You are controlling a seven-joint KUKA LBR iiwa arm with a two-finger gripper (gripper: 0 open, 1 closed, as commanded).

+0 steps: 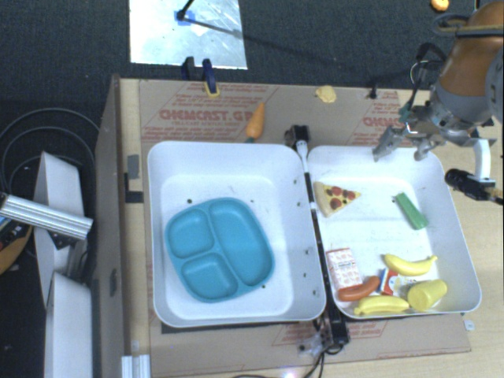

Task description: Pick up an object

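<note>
Fixed overhead camera, slanted down on both bins (236, 152)

Right bin (453, 211) middle seems bare; pizza slice (337, 198), green block (410, 210), front clutter (386, 282) crowd edges.

Dark floor (63, 38), perhaps carpeted

Arm enters at 2 o'clock, pincer (407, 143) spread open, holding nothing, over the far rim of the right bin (457, 235). Right bin: pizza slice (336, 198) at 10 o'clock, green block (410, 210) at 2 o'clock. Crowded at 6 o'clock: red-and-white carton (343, 268), sausage (358, 290), two bananas (409, 264) (381, 306), yellow cup (427, 294). Left bin (169, 172): blue divided tray (219, 248), centre. Carrot (255, 121) on the cardboard at 12 o'clock of the left bin.
</note>
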